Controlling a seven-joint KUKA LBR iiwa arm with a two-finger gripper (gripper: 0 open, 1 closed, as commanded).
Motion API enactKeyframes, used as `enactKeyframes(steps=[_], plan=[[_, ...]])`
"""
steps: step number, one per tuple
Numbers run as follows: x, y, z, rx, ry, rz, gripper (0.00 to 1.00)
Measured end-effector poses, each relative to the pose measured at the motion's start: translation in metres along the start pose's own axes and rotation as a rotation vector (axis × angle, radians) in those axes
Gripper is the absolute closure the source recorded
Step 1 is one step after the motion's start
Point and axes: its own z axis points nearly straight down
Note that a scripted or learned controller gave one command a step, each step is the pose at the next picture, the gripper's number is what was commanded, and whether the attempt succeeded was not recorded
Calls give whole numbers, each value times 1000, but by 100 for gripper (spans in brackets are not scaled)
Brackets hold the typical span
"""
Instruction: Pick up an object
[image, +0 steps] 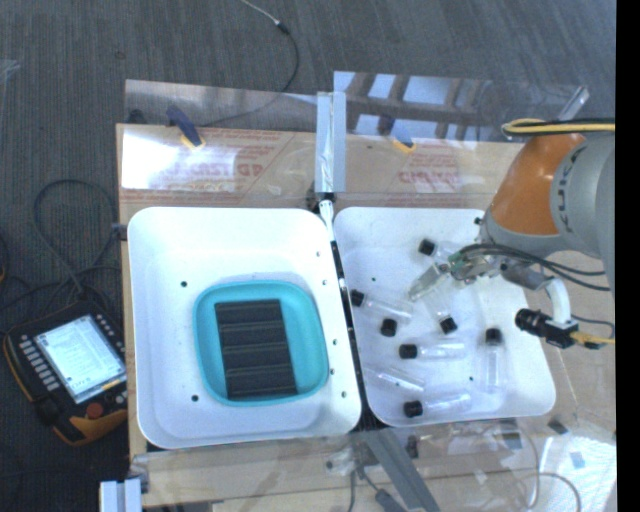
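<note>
Reaching into the right bin (540, 395) from the right, the grey arm with its orange band holds the gripper (428, 283) low over the bin's upper middle

Whether the claw is released or clenched cannot be told at this size. Small clear vials with black caps (432, 351) lie scattered across the right bin floor, several just below and left of the gripper, none visibly held. The left bin (160, 240) holds a teal tray (207, 330) with a dark ribbed insert. A handheld control pendant (72, 360) lies on the floor, left of the bench

A tray (262, 348) sits in the left bin (160, 250); capped vials (432, 352) lie scattered in the right bin (372, 230).
</note>
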Motion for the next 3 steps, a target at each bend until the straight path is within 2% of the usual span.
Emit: enactKeyframes(steps=[1,2,3], plan=[[-11,-80,-3,-2,-2,-57,0],[8,-38,-1,-2,-6,-90,0],[8,-37,-12,-6,-5,-89,100]])
